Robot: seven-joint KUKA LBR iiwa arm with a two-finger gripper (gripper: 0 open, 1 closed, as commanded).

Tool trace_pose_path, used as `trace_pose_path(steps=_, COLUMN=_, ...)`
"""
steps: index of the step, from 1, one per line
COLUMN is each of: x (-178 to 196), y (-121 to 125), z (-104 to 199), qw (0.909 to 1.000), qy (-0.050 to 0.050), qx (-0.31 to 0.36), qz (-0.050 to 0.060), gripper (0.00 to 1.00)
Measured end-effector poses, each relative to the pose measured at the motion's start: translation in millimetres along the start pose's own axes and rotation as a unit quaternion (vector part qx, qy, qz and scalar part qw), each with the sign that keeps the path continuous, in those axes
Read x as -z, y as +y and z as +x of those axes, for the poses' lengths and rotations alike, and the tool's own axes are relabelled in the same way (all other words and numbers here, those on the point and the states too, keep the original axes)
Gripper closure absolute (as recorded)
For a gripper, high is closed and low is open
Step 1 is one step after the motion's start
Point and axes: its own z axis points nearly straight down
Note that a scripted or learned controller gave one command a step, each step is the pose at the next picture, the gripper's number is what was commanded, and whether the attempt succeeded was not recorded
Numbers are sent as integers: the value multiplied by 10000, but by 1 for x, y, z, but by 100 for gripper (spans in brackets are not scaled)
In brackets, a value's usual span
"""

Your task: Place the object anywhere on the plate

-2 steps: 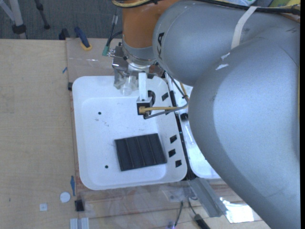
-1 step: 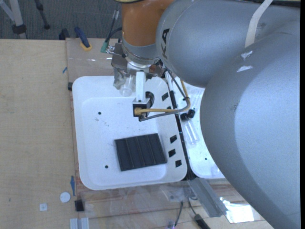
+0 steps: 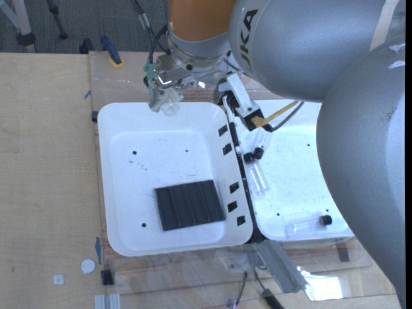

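The large grey KUKA iiwa arm [image 3: 335,56] reaches in from the right and fills the upper right of the view, its rounded links curving leftward toward the top centre. A wide orange band [image 3: 196,8] rings it just above the wrist. Below the band, the metallic wrist flange carries black cables, and the two-finger gripper [image 3: 162,102] points downward, its translucent fingertips hanging close together.
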Motion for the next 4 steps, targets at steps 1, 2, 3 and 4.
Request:
trace_pose_path(steps=1, x=-58, y=-7, z=-11, qw=9992, qy=9, qx=386, qz=31, gripper=100)
trace_pose_path(steps=2, x=-37, y=-36, z=4, qw=9993, qy=13, qx=360, qz=30, gripper=100)
trace_pose_path(steps=3, x=-108, y=-14, z=-15, qw=9951, qy=6, qx=-983, qz=40, gripper=100)
trace_pose_path(steps=4, x=-31, y=-31, z=0, qw=9991, qy=2, qx=-423, qz=14, gripper=100)
